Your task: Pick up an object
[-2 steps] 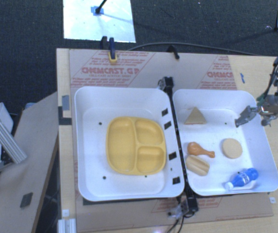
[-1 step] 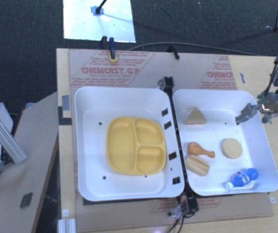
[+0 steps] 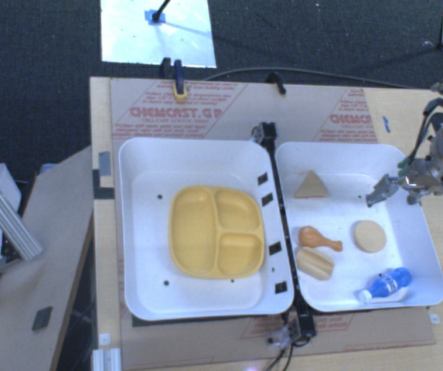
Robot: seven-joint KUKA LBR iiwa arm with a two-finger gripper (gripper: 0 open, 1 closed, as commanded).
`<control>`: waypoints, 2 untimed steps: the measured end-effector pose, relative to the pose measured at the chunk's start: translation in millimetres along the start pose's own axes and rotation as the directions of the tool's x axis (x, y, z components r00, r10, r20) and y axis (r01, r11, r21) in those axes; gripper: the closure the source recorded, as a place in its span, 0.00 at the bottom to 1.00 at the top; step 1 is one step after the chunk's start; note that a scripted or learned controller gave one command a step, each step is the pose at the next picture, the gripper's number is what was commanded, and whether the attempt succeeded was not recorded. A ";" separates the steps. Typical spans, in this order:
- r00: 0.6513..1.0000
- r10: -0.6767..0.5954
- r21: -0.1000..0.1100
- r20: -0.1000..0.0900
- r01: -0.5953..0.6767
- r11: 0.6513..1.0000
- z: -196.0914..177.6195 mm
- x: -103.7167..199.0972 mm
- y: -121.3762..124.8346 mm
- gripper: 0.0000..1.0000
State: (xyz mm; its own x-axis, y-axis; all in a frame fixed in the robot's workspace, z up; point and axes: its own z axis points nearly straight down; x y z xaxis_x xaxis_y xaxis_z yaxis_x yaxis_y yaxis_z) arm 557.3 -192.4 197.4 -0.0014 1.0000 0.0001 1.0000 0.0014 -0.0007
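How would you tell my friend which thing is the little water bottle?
Look in the right-hand white bin, down at its front corner nearest the camera. The small clear plastic bottle with a blue label and cap lies on its side there. Its neighbours, including the round tan biscuit, are all brownish; nothing else is blue.

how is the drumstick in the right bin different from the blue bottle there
The drumstick is orange-brown; the bottle is blue with a white cap end. The drumstick lies near the bin's left side, beside the bread roll; the bottle lies at the front right corner, apart from the other items. The drumstick tapers to a thin handle; the bottle stays thick along its length. Both lie flat in the right bin.
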 end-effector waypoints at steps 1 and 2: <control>1.000 0.000 0.001 0.000 0.000 1.000 48.6 -8.9 -3.9 0.00; 1.000 0.000 0.000 0.000 0.000 1.000 92.1 -2.6 -6.0 0.00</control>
State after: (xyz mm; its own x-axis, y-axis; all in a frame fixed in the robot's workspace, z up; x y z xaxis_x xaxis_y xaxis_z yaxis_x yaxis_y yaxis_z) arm 551.2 -195.0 105.3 -0.0019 1.0000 0.0005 1.0000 0.0019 -0.0008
